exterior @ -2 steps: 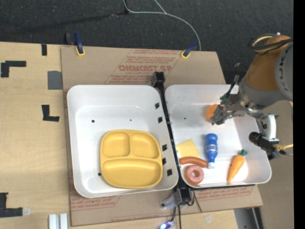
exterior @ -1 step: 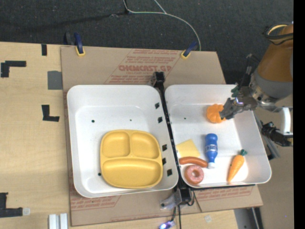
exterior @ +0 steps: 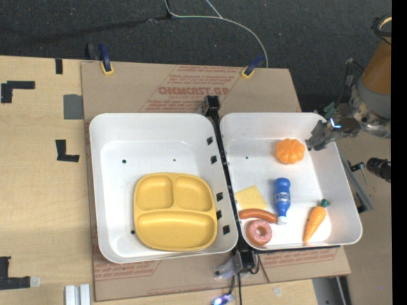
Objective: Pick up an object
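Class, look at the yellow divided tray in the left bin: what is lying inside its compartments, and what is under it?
The yellow tray has three compartments, all showing bare yellow plastic. It rests on the floor of the left bin; the floor beneath it is covered, so anything there cannot be seen.

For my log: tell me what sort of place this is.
Probably a robot lab test bench: two white bins clamped on cardboard, toy food such as a carrot and donut, and a robot arm's tool at the right bin's edge.

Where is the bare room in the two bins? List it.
Left white bin: bare floor behind the yellow divided plate. Right white bin: bare back-left floor, left of the orange pumpkin. Crowded: the front, around the blue bottle, carrot and doughnut.
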### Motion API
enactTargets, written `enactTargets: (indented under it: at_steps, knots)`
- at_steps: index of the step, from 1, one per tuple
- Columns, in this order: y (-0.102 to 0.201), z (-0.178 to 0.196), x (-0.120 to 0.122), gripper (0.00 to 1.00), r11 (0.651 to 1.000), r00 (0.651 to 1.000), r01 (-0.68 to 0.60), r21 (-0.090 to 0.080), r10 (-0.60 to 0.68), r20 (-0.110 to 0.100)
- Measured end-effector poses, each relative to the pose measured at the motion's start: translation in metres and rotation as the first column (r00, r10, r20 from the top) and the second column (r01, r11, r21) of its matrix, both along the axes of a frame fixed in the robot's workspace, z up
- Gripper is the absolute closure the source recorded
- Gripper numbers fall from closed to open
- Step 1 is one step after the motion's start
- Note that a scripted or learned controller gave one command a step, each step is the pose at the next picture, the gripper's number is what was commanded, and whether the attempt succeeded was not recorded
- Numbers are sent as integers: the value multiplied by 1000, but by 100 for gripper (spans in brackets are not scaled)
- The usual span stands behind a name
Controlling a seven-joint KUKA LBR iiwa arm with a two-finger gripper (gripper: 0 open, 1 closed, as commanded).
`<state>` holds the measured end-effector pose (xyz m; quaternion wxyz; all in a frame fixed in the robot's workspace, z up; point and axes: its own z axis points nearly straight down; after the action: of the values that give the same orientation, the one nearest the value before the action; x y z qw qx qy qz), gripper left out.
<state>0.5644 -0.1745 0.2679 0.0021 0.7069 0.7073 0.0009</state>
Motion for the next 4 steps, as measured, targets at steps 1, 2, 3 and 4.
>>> enactTargets:
  at_steps: [1, 2, 3, 4]
  knots:
    - [51, -15, -18, 100, 1000, 1000, -4, 3, 4, -7]
    - [99, -14, -23, 100, 1000, 1000, -5, 3, 5, -6]
    - [145, -28, -29, 100, 1000, 1000, -5, 3, 5, -8]
    - [186, -33, -44, 100, 1000, 1000, -4, 2, 4, -8]
